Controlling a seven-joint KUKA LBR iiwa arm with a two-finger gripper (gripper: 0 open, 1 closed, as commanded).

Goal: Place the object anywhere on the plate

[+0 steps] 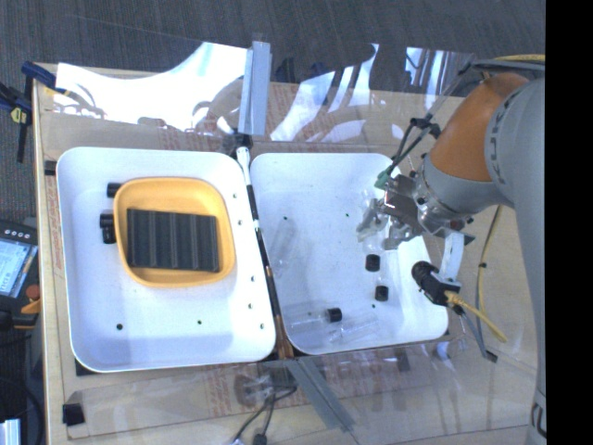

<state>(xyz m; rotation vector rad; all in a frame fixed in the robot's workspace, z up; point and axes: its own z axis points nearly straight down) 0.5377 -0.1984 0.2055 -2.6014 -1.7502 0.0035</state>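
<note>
A yellow plate [174, 197] with rounded corners lies in the left bin [83, 323]. On its middle rests a dark ribbed rectangular object [173, 238]. My gripper [382, 228] hangs over the right part of the right bin [306, 202], far from the plate, pointing down toward the bin floor. I see nothing held under it. Just below it on the bin floor sits a small black piece [372, 262].
Two more small black pieces [381, 293] [333, 315] lie toward the right bin's near edge. Small black bits [107, 226] sit by the plate's left rim. A ridge [258, 239] divides the bins. Clear plastic sheeting [306, 100] stands behind them.
</note>
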